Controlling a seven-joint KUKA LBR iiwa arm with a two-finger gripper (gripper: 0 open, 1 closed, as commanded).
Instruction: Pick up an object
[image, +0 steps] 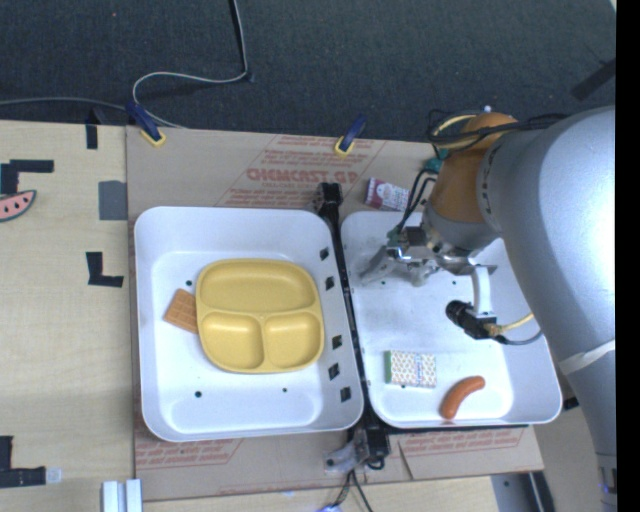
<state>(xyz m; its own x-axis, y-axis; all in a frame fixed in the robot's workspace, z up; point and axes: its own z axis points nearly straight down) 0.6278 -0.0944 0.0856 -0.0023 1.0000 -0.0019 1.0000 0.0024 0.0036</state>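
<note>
Down at the bench now, two white bins side by side. In the right bin (520, 395), gripper (385, 262) low over the upper left part, close to the rim shared with the neighbour. Grey arm (565, 230) reaching in from the right, orange band (465, 190) above the wrist. Open or closed? Cannot tell from up here. Nothing seen gripped.

And the pickings: a sausage (462, 396) near the front of that same bin, reddish-orange, short, gently curved, lying flat at a slant. Well apart from the gripper. Just to its left, a small checked pad (411, 369), pale with green and tan squares, rectangular, flat on the floor, not touching the sausage.

Over in the left bin (160, 400), a yellow divided plate (262, 312), three compartments, sitting about the middle. Tucked against its left edge, a tan waffled cracker (181, 311), partly under the plate's rim.

Behind the right bin, on the cardboard, a small dark-red packet (383, 193).
</note>
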